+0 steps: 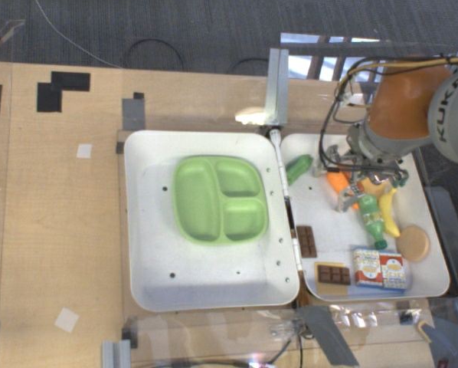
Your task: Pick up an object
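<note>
My gripper hangs low over the far middle of the right bin, under the orange-banded wrist. It sits right above an orange carrot-like piece, partly covering it. Just in front of it lie a green bottle and a yellow banana. A green vegetable piece lies to its left at the bin's inner edge. Whether anything is between the gripper's tips is hidden by the wrist.
The right bin also holds a round brown cookie, a colourful box and two chocolate bars. The left bin holds a green divided plate. Cables loop above the wrist.
</note>
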### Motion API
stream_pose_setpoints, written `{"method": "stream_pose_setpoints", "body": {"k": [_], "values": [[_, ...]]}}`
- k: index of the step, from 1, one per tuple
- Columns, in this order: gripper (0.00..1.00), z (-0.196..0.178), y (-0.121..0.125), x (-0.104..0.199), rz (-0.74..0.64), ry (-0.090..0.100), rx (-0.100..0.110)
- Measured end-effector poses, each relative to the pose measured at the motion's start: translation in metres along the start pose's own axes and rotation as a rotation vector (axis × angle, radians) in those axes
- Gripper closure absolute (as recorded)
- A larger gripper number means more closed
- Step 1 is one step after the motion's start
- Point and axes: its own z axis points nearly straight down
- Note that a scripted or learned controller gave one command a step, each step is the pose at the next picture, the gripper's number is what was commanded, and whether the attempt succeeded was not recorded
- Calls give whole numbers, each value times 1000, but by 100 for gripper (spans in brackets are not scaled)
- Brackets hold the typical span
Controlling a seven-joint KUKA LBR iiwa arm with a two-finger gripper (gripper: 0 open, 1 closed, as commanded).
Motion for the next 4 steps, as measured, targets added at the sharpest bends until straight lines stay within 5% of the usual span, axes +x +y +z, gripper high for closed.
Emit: {"method": "stream_pose_setpoints", "body": {"k": [1, 2, 3, 4], "values": [[100, -17, -1, -5, -2, -16, 6], [100, -172, 56, -47, 62, -12, 3], [0, -165, 54, -43, 65, 0, -1], [0, -35, 35, 26, 5, 14, -7]]}}
